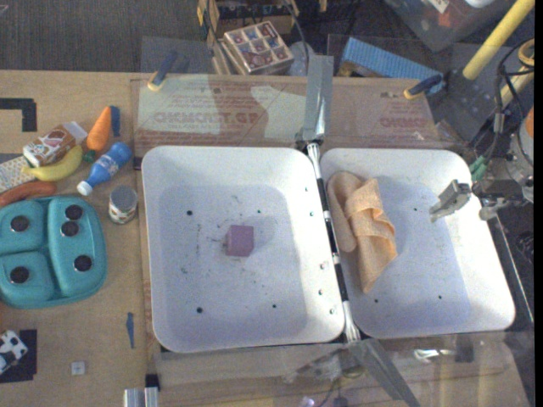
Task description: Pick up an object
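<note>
from my remote seat i looked down at a slant on two shallow white bins side by side on a wooden bench. the left bin (170,176) held a small purple block (239,240), roughly square, lying flat near the middle of its floor with scattered dark specks around it. the right bin (475,303) held a crumpled orange-tan cloth (365,227), bunched along its left side, just beside the divider between the bins. the gripper (448,198) reached in from the right, over the upper right part of the right bin, well apart from the cloth and far from the block. its metal fingers looked slightly parted with nothing between them, though at this size and blur i could only call that likely. left of the bins, on the bench, lay a teal divided tray (51,248), a small tin can (123,203), a blue and white bottle (105,167), a toy carrot (101,128) and a banana (58,167). behind the bins stood a clear panel, and beyond it a cardboard box (254,45) on the floor.
</note>
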Controlling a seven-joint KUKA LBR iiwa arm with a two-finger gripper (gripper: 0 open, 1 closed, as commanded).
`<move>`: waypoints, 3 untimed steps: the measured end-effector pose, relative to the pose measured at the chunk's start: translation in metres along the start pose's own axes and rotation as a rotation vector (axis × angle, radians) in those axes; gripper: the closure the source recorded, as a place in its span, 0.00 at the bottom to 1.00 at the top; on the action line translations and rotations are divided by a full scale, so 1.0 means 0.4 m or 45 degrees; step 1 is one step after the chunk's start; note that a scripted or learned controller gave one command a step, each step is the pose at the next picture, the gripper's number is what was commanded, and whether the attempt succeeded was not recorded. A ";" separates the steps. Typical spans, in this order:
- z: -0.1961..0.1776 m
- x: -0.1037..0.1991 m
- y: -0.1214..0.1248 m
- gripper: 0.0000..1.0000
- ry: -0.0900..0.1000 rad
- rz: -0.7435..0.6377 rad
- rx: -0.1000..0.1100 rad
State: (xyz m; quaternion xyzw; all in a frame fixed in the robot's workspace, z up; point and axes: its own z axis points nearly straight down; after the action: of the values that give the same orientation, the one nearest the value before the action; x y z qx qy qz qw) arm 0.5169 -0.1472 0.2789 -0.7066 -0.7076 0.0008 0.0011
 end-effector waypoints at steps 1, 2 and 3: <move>0.408 0.119 0.024 0.00 0.000 -0.167 0.000; 0.474 0.080 0.130 0.00 0.000 -0.216 -0.012; 0.450 0.075 0.133 1.00 -0.001 -0.210 -0.018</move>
State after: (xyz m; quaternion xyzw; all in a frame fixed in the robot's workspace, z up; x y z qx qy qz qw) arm 0.5696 -0.1168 0.0986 -0.6459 -0.7634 -0.0040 -0.0040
